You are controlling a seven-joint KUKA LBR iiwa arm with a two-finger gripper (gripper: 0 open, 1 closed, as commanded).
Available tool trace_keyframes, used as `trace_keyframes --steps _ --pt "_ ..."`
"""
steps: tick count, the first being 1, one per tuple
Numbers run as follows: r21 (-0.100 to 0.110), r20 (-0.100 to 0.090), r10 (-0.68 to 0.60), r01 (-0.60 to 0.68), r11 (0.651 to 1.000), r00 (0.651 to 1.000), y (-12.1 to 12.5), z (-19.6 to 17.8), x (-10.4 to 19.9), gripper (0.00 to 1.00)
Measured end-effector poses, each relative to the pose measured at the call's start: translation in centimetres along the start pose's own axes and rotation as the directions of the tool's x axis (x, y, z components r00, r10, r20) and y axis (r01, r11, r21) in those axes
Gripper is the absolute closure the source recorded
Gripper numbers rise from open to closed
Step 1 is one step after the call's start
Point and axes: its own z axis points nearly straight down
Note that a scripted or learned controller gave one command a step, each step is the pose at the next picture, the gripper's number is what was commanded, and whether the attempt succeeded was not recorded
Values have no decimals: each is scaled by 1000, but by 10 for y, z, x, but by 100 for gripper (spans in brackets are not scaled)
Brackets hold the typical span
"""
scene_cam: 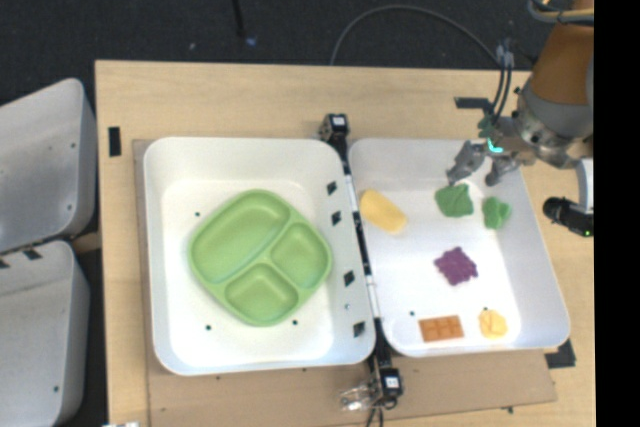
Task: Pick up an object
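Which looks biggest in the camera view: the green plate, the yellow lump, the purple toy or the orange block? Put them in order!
Largest to smallest as they look:
1. Green plate, by far.
2. Yellow lump.
3. Purple toy and orange block look about alike, so I won't rank them.

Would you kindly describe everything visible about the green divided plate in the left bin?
The green divided plate is light green, looks like smooth plastic, and has rounded corners. It has three compartments: one long one and two smaller ones. It lies flat, right side up and turned at an angle, near the middle of the left bin. It holds nothing, and nothing but the bin floor touches it.
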Motion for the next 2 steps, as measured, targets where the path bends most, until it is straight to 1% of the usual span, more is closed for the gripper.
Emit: trace_keyframes --steps 1,2 --pt "-2 0 -1 1 1000 1000 1 -1 0 0" --pt "0 1 -2 2 1000 1000 1 42 4 0"
